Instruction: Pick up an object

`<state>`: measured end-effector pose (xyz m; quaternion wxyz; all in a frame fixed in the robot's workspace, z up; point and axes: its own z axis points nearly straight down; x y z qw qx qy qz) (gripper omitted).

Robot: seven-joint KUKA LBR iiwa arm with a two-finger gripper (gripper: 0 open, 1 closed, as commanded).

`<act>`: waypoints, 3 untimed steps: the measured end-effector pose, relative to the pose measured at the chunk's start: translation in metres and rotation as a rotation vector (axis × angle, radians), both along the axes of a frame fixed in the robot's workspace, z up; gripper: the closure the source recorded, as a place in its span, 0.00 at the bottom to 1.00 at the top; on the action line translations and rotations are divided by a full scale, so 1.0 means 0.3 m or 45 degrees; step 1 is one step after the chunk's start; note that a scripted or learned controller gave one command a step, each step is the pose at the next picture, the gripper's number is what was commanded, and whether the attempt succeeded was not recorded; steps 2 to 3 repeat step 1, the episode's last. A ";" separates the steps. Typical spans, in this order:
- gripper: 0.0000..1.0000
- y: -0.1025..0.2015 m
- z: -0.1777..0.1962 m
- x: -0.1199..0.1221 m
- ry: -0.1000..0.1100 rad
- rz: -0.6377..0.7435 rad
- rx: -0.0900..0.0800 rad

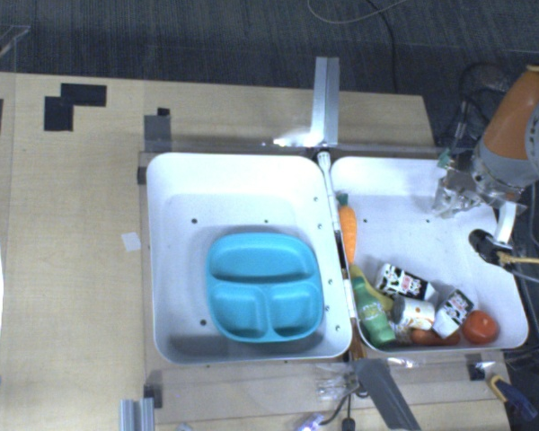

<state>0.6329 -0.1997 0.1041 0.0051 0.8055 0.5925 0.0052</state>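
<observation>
Down at seven o'clock from my claw (455, 197) sits the cluster: tomato (480, 328), small cartons (404, 283), green bottle (372, 310), carrot (347, 232) along the divider. My claw hangs over the right bin (404, 182), nothing visibly gripped; its spread I cannot tell.

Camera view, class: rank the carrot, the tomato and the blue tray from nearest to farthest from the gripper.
1. Tomato, in the right bin's near right corner, below the gripper; only slightly nearer than the carrot.
2. Carrot, along the right bin's left wall.
3. Blue tray, in the left bin, clearly farthest.
</observation>
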 end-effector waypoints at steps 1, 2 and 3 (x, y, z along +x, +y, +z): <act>1.00 0.058 0.326 -0.103 0.010 -0.498 0.006; 1.00 0.058 0.326 -0.103 0.010 -0.498 0.006; 1.00 0.058 0.326 -0.103 0.010 -0.498 0.006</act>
